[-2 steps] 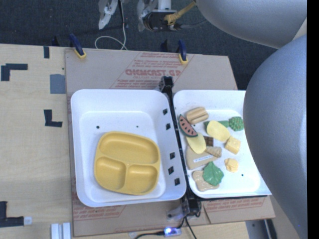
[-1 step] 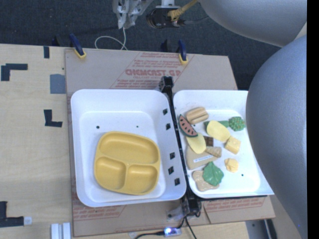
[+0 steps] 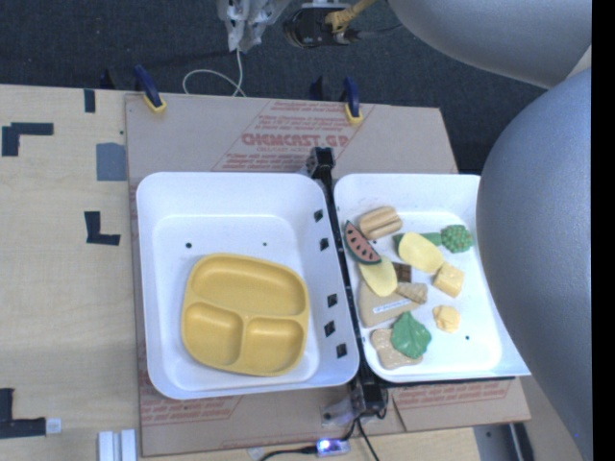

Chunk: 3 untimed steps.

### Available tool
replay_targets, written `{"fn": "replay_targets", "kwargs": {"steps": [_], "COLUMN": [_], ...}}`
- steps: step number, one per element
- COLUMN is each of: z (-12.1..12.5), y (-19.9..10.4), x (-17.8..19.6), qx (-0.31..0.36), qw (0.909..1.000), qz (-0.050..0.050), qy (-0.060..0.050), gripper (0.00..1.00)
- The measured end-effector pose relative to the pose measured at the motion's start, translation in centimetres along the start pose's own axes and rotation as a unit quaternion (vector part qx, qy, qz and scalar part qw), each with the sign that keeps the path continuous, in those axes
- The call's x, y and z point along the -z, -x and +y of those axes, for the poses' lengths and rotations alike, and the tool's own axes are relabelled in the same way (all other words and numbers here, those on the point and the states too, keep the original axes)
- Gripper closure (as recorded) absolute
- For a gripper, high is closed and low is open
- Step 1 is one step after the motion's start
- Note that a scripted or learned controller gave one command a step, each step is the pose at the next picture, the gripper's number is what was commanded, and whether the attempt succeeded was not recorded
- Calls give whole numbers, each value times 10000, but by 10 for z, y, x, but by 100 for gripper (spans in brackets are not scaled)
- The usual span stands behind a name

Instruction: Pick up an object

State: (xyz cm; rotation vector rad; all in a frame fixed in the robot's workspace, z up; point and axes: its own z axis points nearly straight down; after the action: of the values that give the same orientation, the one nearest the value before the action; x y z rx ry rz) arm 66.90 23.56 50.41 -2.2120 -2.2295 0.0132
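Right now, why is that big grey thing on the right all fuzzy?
In the camera view, the grey arm sits very near the lens, so it blurs; the claw at the top looks smeared too; the yellow tray and toy food stay sharp, evenly lit with soft shadows.

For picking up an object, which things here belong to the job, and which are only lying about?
Belong to the job:
- end effector, raised beyond the bins
- right bin with toy food: watermelon slice, broccoli, green leaf, cheese cube

Lying about:
- yellow tray in the left bin
- blue clamps
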Motion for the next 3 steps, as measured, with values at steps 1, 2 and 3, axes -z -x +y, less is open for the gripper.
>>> {"fn": "replay_targets", "kwargs": {"steps": [1,2,3], "z": [0,0,1], "y": [-1,-3,-4], "x": [8,17,25], "qx": [12,23,33], "qw": [10000,10000,10000], "qz": [-8,-18,-26], "qy": [-14,-28,-41], "gripper": [100,100,100]}}
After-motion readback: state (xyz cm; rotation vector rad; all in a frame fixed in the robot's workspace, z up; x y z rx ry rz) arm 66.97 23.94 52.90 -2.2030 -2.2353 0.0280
